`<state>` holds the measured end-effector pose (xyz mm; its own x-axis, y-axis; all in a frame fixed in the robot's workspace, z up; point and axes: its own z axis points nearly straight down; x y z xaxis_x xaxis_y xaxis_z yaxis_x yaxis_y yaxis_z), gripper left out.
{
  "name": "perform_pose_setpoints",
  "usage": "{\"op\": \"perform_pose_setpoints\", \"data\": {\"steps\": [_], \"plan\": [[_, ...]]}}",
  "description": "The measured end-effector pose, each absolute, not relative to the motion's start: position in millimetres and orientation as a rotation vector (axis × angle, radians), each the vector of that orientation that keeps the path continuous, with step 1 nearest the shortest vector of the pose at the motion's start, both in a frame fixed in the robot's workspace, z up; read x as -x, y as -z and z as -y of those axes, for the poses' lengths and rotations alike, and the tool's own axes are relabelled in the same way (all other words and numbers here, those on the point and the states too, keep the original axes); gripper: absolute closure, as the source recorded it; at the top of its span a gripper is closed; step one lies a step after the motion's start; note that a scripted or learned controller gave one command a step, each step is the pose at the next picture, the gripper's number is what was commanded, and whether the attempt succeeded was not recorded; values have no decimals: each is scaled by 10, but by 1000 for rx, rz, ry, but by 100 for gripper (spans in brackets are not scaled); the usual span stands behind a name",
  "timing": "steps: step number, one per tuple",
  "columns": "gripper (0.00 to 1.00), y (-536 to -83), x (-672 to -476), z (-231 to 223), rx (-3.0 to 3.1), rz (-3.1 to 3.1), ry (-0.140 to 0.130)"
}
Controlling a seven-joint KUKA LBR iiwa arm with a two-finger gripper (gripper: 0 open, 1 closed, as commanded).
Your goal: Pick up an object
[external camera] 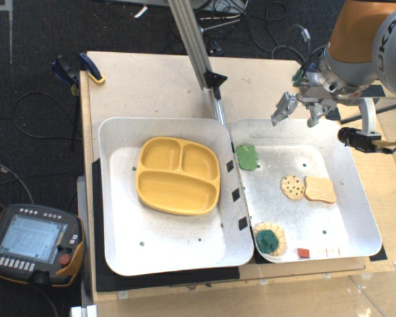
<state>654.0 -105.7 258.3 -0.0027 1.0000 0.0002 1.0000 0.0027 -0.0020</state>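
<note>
The hand [299, 113] hovers with fingers apart, gripping nothing, above the far edge of the right bin [356, 223], where the cookie [292, 187] (toast [320, 190] touching its right side) lies.

A pale tan bench [152, 84] carries two shallow white bins side by side, touching along their inner edges; the left bin [119, 243] sits on a dark mat [98, 243]; the right bin [356, 210] lies beside it. A blue-and-yellow clamp [89, 68] grips the bench's far left corner.
</note>
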Motion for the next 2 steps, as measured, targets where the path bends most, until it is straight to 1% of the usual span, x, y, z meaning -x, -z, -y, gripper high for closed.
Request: {"op": "perform_pose_setpoints", "data": {"steps": [1,2], "plan": [[0,-2583,-6540,1057,2217,2224,-3],[0,-1948,-6507,1095,2219,2217,-7]]}}
